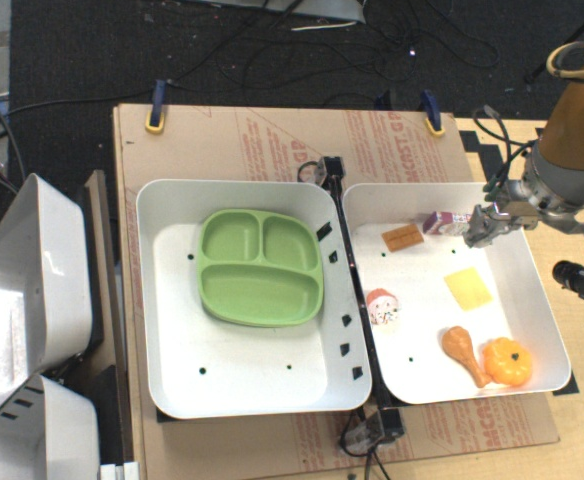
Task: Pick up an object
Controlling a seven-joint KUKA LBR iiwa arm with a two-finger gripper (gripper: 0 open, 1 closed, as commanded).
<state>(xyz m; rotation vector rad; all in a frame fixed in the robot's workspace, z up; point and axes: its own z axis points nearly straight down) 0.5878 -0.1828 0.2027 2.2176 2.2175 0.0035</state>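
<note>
purple packet (438, 222), small, beside end effector (479, 227)

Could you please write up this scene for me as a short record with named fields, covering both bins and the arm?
left bin: holds a green divided plate
right bin: holds six small items
far items: brown cracker, purple packet
middle items: yellow cheese slice, pink-and-white toy
near items: toy drumstick touching orange toy pumpkin
end effector: over the right bin's far right corner, beside the purple packet
held object: none visible
</note>
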